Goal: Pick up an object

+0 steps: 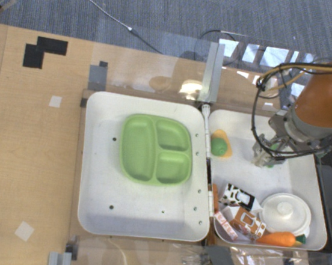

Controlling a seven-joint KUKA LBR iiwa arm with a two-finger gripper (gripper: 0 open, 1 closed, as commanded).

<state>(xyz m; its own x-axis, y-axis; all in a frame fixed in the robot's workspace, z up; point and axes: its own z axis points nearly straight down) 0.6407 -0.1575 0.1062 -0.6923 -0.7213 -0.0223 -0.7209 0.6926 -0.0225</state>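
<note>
Carrot (276, 238), white bowl (286, 213) in right bin (296, 176)

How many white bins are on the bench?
2. The left bin holds a green divided plate; the right bin sits beside it, with small items, and the arm reaches into it.

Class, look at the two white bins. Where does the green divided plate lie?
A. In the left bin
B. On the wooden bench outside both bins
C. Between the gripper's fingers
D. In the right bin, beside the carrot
A: the green divided plate lies flat on the floor of the left bin, while the carrot lies in the right bin, near its front edge.
</note>
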